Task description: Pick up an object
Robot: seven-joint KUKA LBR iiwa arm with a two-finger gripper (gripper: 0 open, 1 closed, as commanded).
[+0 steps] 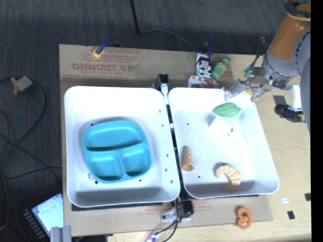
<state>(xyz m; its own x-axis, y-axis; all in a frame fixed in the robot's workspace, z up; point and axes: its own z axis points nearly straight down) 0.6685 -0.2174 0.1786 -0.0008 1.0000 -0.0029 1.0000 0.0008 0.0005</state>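
Where cardboard (151, 67) covers bench — two white bins (75, 135), dark carpet (50, 14)

arm (288, 39): reaching in from right | end effector (241, 91): lowered; wrist tilted left

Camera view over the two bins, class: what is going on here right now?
A grey robot arm with an orange band reaches in from the right, its tool at the far edge of the right bin, just above a green leafy toy. Nothing shows between its fingers. A cone and a croissant also lie in that bin. The left bin holds a blue divided tray.
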